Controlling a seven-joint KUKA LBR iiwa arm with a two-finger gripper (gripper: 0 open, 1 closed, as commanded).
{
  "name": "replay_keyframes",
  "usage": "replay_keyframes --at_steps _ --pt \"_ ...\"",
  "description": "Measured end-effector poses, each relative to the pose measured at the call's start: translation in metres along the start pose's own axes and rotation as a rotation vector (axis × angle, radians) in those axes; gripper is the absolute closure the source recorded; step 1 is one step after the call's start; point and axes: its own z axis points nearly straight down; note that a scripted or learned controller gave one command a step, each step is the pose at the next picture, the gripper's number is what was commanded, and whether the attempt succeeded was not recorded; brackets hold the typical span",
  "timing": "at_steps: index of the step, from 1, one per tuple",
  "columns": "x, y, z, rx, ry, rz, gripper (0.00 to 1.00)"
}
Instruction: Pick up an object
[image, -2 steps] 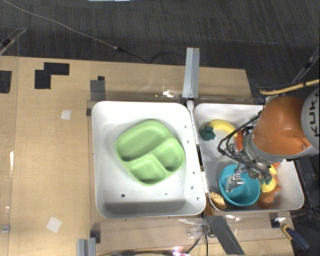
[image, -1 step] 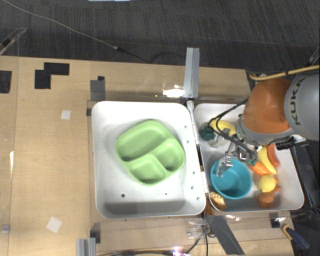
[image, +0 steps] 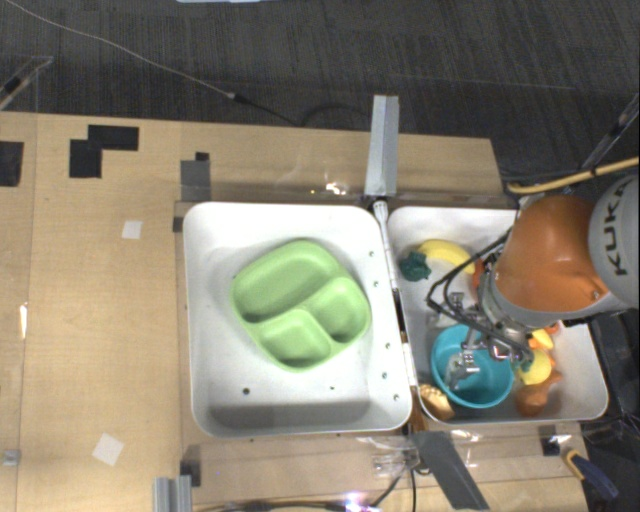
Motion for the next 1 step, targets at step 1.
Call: replay_keyframes --at_steps 1 --pt "-0.0379 0.0038 -0.0125 -0.003 0.011 -0.116 0.0"
